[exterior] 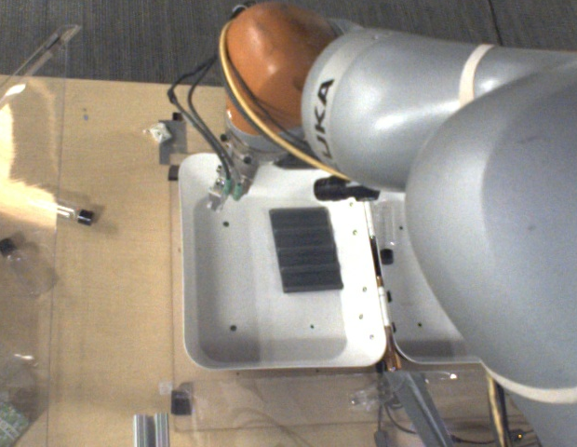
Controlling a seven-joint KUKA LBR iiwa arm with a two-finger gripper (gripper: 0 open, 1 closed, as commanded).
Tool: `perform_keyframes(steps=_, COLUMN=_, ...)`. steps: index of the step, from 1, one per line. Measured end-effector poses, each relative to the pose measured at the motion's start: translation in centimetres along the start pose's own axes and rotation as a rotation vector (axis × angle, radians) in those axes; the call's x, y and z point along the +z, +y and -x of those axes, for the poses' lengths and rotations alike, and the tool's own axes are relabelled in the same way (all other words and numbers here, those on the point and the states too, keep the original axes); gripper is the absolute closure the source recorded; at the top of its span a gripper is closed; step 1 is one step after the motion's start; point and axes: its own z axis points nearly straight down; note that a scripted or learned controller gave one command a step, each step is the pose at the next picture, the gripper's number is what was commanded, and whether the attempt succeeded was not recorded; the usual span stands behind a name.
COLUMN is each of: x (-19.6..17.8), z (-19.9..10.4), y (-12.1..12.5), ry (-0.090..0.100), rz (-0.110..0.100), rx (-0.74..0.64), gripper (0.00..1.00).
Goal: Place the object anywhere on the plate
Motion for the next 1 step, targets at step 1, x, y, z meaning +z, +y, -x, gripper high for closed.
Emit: perform_keyframes(steps=1, x=5.57, z=-0.22, y=0.0, ry=0.002, rz=-0.007, rx=0.508, gripper=1.0)
